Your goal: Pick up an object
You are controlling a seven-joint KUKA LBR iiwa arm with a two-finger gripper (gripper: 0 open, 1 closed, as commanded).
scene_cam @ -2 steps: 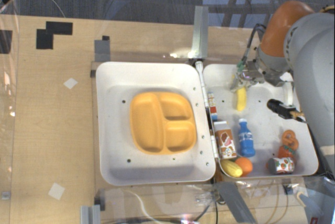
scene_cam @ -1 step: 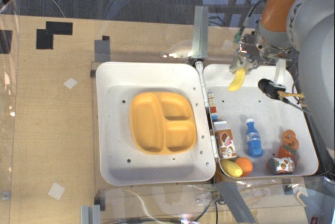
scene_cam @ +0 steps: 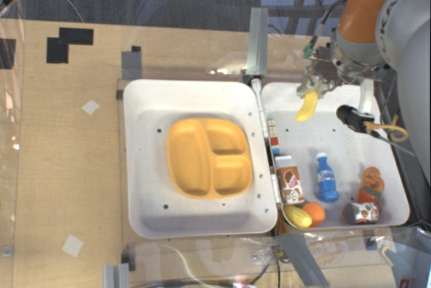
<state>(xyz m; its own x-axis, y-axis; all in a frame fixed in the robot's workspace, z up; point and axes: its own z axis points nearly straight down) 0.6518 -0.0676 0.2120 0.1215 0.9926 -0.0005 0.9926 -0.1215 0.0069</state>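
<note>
Camera view, near edge: a lemon [scene_cam: 295, 216] and an orange [scene_cam: 314, 214] lie touching in the right bin [scene_cam: 397, 189], a strawberry can [scene_cam: 362, 212] at 3 o'clock from them.
Right bin, middle: a brown carton [scene_cam: 289, 184] and a blue bottle [scene_cam: 326, 177] lie side by side.
Left bin [scene_cam: 141, 145]: holds a yellow divided tray [scene_cam: 209, 157].
Far end: my gripper [scene_cam: 313, 90] is closed on a banana [scene_cam: 307, 106], which hangs from my fingers at 12 o'clock from the bottle.
</note>
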